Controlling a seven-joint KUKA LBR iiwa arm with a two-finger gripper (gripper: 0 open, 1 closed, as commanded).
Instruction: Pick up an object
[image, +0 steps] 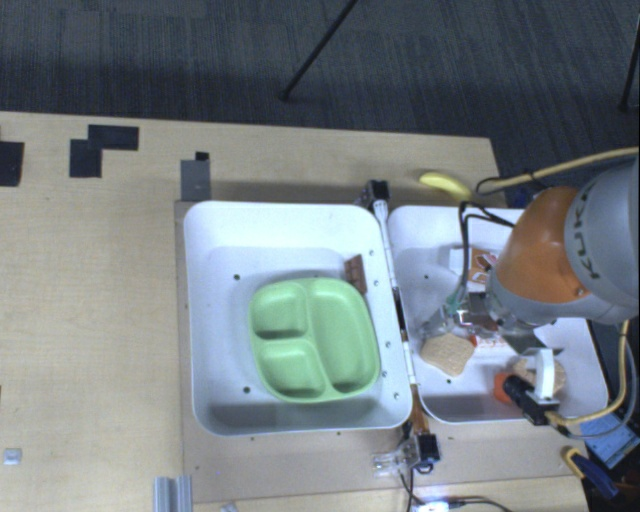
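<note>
The arm (560, 250) covers much of the right bin (425, 235) — its gripper (462, 318) too blurred to read. A red-and-white packet (483, 263) and orange object (505, 382) peek out, partly hidden.

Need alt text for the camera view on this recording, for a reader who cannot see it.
A grey arm with an orange band reaches from the right into the right white bin, its pincer low over a tan, bread-like piece. The left white bin holds a green divided tray with a small brown item beside it. A yellow object lies on the bench behind the bins.
</note>
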